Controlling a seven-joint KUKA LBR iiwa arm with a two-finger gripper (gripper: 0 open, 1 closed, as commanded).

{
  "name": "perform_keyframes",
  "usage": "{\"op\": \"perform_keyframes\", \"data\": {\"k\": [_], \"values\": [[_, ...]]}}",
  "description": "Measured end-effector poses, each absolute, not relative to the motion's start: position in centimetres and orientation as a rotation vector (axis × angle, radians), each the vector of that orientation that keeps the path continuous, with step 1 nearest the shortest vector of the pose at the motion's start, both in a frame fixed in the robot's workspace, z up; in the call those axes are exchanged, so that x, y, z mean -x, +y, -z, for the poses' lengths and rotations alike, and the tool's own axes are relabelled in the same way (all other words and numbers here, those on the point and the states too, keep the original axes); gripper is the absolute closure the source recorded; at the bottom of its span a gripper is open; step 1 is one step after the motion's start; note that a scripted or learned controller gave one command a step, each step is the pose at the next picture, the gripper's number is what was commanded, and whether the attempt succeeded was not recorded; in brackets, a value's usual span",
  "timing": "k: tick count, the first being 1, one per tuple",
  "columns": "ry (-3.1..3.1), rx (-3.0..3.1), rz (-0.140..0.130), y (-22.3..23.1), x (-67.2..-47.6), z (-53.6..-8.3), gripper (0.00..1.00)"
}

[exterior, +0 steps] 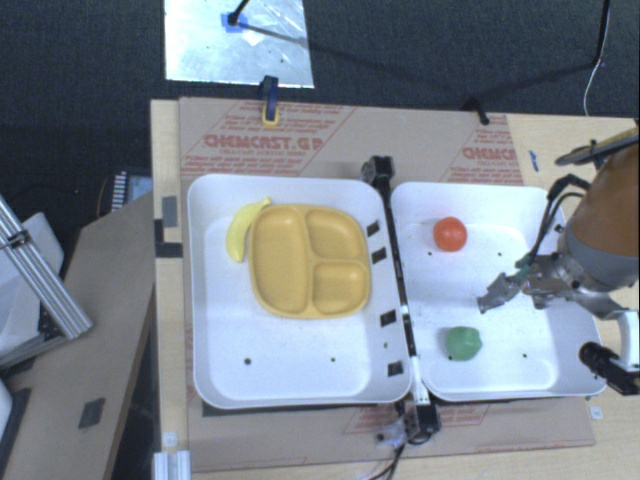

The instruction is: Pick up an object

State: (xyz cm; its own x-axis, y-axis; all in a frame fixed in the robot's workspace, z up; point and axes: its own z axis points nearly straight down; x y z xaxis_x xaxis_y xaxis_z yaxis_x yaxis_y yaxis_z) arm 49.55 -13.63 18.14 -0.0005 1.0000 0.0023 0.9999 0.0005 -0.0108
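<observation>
In the right bin (530, 378) an orange-red ball (450, 234) lies near the back left and a green rounded object (462, 343) lies near the front left. My gripper (498, 295) reaches in from the right and hangs over the middle of this bin, pointing left. It is between the two objects, to the right of both and apart from them, a little above and right of the green one. Nothing shows in its grasp.
The left bin (300, 378) holds a yellow divided plate (306, 260) with a yellow banana (240, 230) against its left edge. A black divider (392, 268) runs between the bins. The grey arm with its orange band (610, 223) covers the right bin's right side.
</observation>
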Motion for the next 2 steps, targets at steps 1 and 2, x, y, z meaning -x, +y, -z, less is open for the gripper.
{"op": "perform_keyframes", "data": {"k": [1,2], "values": [[-2.225,2.218,0.001,-13.6,-49.8,-18.7,0.00],[-2.221,2.217,-0.001,-12.5,-49.7,-13.4,0.00]]}}
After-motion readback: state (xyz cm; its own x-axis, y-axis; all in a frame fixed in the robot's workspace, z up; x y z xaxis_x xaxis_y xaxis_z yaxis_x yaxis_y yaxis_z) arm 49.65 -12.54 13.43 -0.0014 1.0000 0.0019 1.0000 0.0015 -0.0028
